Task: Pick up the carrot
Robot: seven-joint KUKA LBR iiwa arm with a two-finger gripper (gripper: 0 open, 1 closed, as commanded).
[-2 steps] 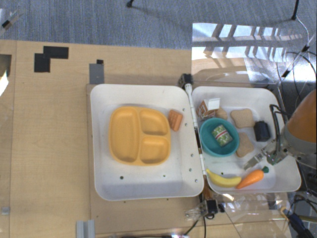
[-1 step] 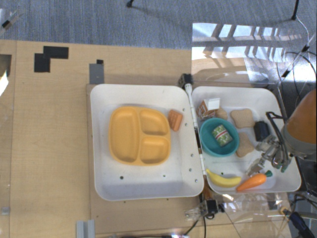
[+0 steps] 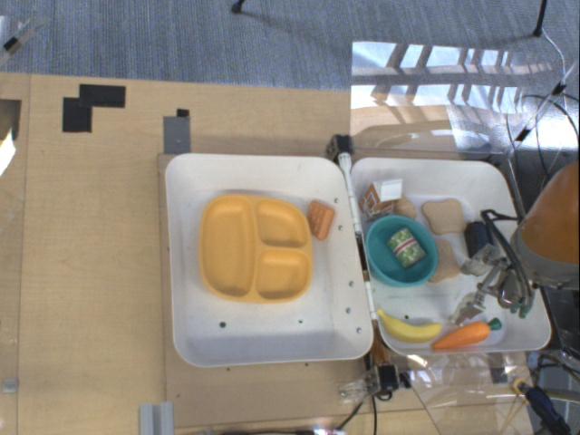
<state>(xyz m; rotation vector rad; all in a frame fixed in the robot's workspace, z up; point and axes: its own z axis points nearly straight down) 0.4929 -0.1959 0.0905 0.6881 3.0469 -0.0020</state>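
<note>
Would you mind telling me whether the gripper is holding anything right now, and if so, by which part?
Nothing is held. The gripper hangs just above the carrot in the right bin, with nothing between its fingers.

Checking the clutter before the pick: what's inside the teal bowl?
Inside the teal bowl sits a small green can, lying tilted. The bowl's floor beneath the can is covered.

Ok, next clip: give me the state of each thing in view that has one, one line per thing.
carrot: lying flat in the right bin's near corner, not held.
claw: just above the carrot, nothing visible between its tips.
banana: lying flat beside the carrot.
teal bowl: upright, holding a green can.
green can: on its side in the bowl.
yellow divided plate: upright in the left bin, compartments bare.
orange block: resting beside the plate's edge.
</note>
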